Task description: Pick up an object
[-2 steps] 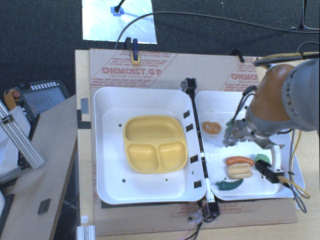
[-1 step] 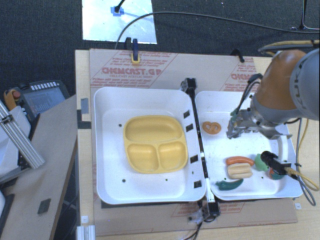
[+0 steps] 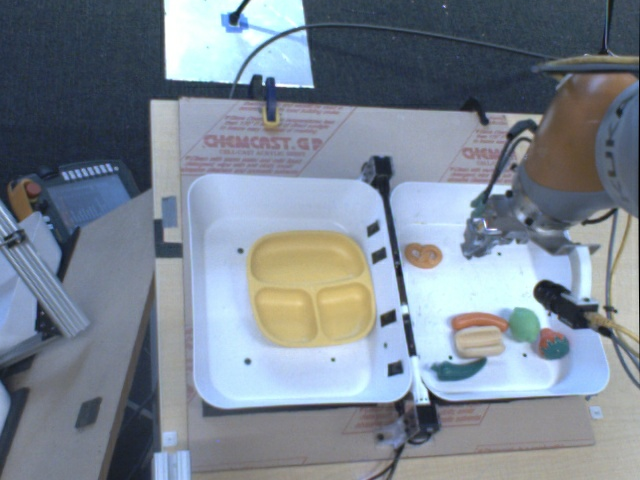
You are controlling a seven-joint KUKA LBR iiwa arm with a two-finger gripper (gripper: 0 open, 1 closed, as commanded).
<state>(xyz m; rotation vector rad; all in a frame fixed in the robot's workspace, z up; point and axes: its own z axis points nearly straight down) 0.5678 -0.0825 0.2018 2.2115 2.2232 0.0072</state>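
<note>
My gripper [image 3: 481,238] hangs over the back part of the right bin [image 3: 438,200], to the right of a small orange pretzel [image 3: 423,256]. Nothing shows between its fingers. Nearer the front lie a hot dog [image 3: 479,332], a green round toy [image 3: 524,322], a red strawberry [image 3: 553,344] and a dark green pepper [image 3: 458,368]. All of these sit apart from the gripper, in front of it.
The left bin [image 3: 215,218] holds a yellow divided tray [image 3: 309,287]. A black divider strip [image 3: 390,268] runs between the bins. A black cylinder [image 3: 562,303] juts in at the right rim. A pendant [image 3: 88,200] and a metal rail [image 3: 38,268] lie on the side table at left.
</note>
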